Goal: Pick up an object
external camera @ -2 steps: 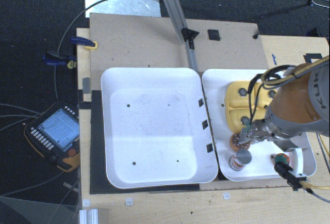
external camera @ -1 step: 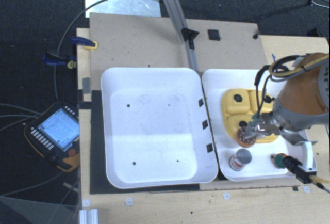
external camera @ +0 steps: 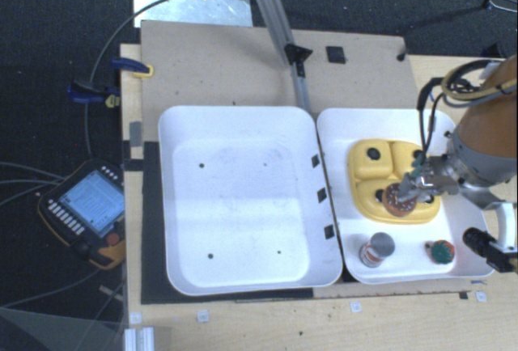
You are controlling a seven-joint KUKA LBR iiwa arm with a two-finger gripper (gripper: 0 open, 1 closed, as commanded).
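Right-hand bin: shallow white plastic bin (external camera: 336,179) on the worktop, where I see all the objects.
Candidate object: yellow, lumpy, rounded plastic toy (external camera: 380,171) with dark spots, lying mid-bin.
Companion item: small brown round piece (external camera: 398,200) resting at the toy's near edge.
Other stock: grey-topped small cylinder (external camera: 377,248) and green-and-orange small ball-like item (external camera: 440,251), near the front wall, apart from each other.
Gripper: two-finger gripper (external camera: 417,182) low over the toy's right side.
Fingers: I cannot tell their spread; too blurred.
Handling, my estimate: toy looks light, rigid, smooth, likely slippery; I would pinch across a narrow lobe, not the broad body.
Left-hand bin: matching white bin (external camera: 174,204).
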